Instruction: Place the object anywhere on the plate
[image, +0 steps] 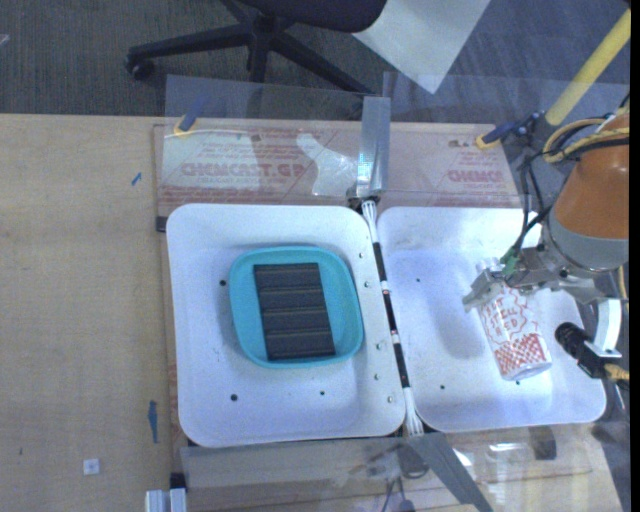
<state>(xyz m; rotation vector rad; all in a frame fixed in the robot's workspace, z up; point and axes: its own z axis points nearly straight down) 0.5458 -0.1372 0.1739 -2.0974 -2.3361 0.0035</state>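
Note:
A red-and-white patterned paper carton (516, 338) is in the right bin (440, 400), toward its right side, with its long axis tilted. My gripper (503, 283) is directly at the carton's upper end and touches or overlaps it. A soft shadow falls on the bin floor to the carton's left. In the left bin (200, 400) sits a teal plate (243, 320) with rounded corners, and a dark grey ridged block (293, 310) lies on its middle.
A metal divider (388, 310) runs between the two bins. The arm's grey body and orange band (595, 195) hang over the right bin's far right corner, with cables behind. A black part (580, 345) juts out beside the carton.

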